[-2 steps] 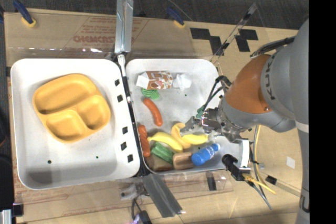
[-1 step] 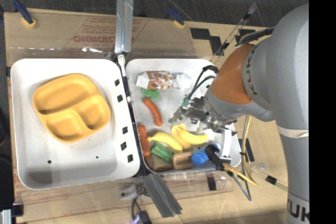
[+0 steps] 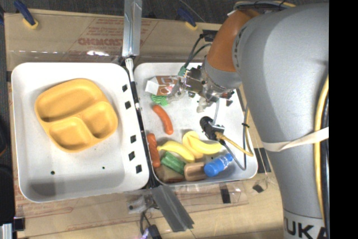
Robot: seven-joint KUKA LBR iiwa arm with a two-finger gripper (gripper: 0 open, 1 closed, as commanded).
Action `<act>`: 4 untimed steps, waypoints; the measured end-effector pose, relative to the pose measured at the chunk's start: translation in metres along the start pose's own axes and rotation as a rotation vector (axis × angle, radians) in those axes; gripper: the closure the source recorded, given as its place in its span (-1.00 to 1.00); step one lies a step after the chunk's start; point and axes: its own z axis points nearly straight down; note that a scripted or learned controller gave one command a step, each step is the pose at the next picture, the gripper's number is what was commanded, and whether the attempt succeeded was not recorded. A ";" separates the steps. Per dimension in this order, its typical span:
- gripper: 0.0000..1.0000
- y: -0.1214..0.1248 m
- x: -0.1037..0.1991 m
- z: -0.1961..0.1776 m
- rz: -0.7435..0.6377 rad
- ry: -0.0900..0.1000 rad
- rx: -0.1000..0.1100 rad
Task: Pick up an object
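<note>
No object is seen lifted: the toy foods lie in the right bin point(image 3: 238, 173), an orange sausage point(image 3: 163, 118) near its middle, with bananas point(image 3: 193, 146), a green piece point(image 3: 172, 162) and a blue bottle point(image 3: 217, 165) heaped along the near wall. The gripper point(image 3: 204, 99) hangs over the far part of this bin; whether the jaws are released or clenched cannot be told, being masked by the wrist. The pick is judged outstanding. A yellow tray point(image 3: 75, 113) rests in the left bin point(image 3: 33, 182).

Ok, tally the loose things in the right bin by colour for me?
Yellow: 2, both bananas
Orange-red: 2, sausages
Green: 2, a piece and a scrap
Blue: 1, bottle
Brown: 1, block
Printed packet: 1
Total: 9
</note>
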 end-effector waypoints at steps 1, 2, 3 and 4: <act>-1.00 0.033 0.038 0.014 -0.030 0.001 0.006; -1.00 0.033 0.038 0.015 -0.030 0.000 0.007; -1.00 -0.048 0.001 0.040 -0.401 -0.001 0.003; 1.00 -0.048 0.001 0.031 -0.406 -0.001 0.005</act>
